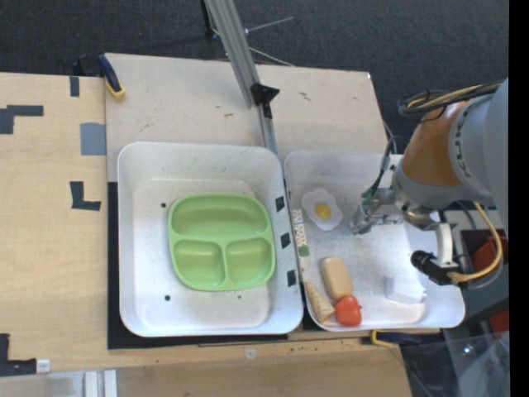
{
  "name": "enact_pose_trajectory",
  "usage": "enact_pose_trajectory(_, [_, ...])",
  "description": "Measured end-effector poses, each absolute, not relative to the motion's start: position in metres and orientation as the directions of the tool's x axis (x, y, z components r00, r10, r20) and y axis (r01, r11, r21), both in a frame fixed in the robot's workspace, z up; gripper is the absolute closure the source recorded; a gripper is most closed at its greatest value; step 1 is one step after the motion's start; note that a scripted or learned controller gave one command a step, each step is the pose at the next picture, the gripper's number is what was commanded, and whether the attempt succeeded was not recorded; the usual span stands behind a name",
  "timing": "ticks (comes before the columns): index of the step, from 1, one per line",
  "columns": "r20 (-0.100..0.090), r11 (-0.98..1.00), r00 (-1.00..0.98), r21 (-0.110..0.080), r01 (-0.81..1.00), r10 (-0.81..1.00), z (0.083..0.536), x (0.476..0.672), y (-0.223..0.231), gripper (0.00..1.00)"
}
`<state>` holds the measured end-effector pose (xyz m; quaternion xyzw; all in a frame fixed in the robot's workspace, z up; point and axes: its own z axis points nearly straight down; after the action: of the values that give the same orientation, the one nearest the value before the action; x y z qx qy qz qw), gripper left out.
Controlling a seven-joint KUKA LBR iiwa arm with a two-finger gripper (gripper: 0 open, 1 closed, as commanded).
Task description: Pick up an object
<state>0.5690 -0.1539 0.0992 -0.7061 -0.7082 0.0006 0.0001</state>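
arm bent low, claw point(364, 219) in right bin point(374, 165)

The arm point(483, 139) is a thick, rounded grey body with a broad orange band point(430, 151) wrapped around it above the wrist. Below the band sits a grey, smoothly curved collar. The hand point(364, 222) is small, made of dull grey metal with dark parts, too blurred to make out in detail. Thin cables, yellow and black, loop over the top of the orange band, and another yellow cable curves beside a black knob-like fitting point(426, 263) and a white bracket
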Motion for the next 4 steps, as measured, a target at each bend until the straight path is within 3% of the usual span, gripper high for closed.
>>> enact_pose_trajectory(1, [-0.002, 0.001, -0.001, 0.004, 1.000, 1.000, 0.151, 0.578, -0.161, 1.00])
enact_pose_trajectory(2, [-0.001, 0.001, -0.001, 0.004, 1.000, 1.000, 0.202, 0.569, -0.158, 1.00])
enact_pose_trajectory(3, [0.000, 0.001, -0.001, 0.000, 1.000, 1.000, 0.209, 0.569, -0.158, 1.00])
enact_pose_trajectory(4, [0.002, 0.005, -0.005, -0.002, 1.000, 1.000, 0.209, 0.567, -0.114, 1.00])
